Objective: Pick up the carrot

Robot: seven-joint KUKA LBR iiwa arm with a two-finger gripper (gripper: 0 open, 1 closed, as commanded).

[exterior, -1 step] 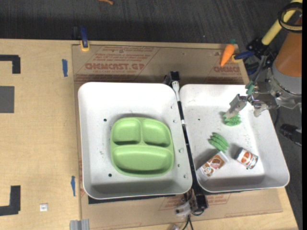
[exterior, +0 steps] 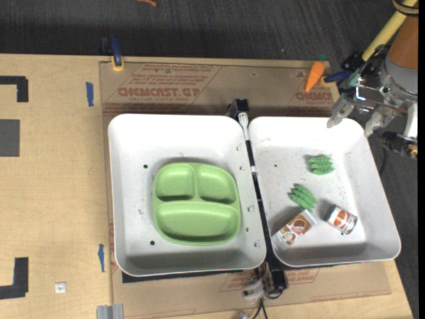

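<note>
Plainly, the carrot (exterior: 315, 76) — small, orange, green-topped — lies outside the bins; hand (exterior: 352, 115) state unclear.

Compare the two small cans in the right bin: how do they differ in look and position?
The white-and-brown can lies near the divider between the bins; the red-and-white can lies further right. The white-and-brown can looks longer and slants up to the right, while the red-and-white can looks shorter and slants down to the right. Both lie on their sides in the right bin, near its front wall.
</note>
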